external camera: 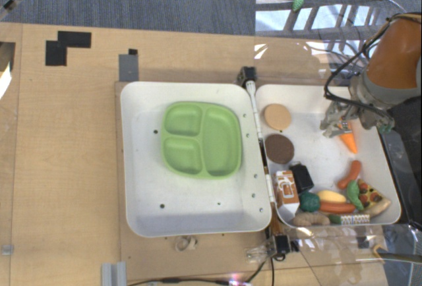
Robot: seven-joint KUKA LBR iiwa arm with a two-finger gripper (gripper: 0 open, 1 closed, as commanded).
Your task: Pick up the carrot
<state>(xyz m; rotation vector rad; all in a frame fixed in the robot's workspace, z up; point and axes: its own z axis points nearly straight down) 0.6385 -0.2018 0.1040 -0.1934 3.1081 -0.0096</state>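
The carrot (pixel 349 142) is a small orange cone in the right bin (pixel 310 125), near its right wall, with its wide end towards the back and its tip towards the front. My gripper (pixel 343 122) is directly over the carrot's wide end, at the end of the grey arm with the orange band (pixel 395 57) that comes in from the upper right. The wrist and its cables hide where the gripper meets the carrot, so I cannot see whether they touch.
The right bin also holds a tan disc (pixel 277 116), a brown disc (pixel 279 148), a black block (pixel 302 178), a small carton (pixel 285 187) and several toy foods along the front, including a sausage (pixel 350 174). A green divided plate (pixel 201 138) lies in the left bin (pixel 142 199).
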